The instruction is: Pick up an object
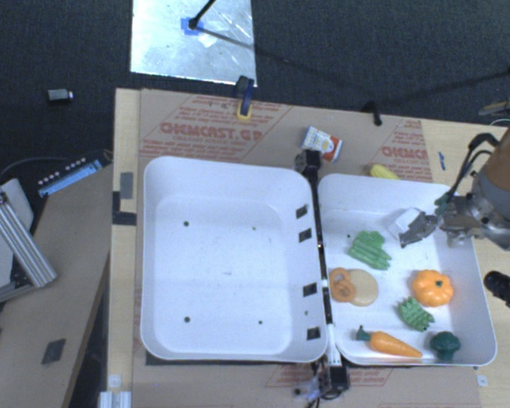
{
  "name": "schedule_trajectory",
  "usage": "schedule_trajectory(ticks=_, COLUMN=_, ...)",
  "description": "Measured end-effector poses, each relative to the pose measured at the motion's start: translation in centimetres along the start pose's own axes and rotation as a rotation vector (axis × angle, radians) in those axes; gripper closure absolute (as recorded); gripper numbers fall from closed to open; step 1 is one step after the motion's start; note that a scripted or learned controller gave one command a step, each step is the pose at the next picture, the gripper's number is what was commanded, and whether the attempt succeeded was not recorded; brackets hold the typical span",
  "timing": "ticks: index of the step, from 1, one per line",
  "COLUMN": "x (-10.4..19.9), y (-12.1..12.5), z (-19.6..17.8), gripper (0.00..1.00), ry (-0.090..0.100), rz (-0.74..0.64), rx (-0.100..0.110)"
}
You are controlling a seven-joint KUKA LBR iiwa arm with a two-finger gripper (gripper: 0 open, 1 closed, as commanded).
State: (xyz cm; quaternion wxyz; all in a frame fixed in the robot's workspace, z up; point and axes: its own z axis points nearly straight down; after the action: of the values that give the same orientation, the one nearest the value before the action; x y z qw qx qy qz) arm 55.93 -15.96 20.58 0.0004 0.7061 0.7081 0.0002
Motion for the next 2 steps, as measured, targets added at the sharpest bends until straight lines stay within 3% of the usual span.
schedule_trajectory(ticks=1, x=4.8, y=3.7, z=12.8, gripper=0.0, ry=0.003, rz=-0.006, rx=0.004)
schedule_trajectory(ticks=2, x=4.4, y=3.7, z=11.1, gripper=1.0, ry=0.0, rz=-0.001, rx=-0.002)
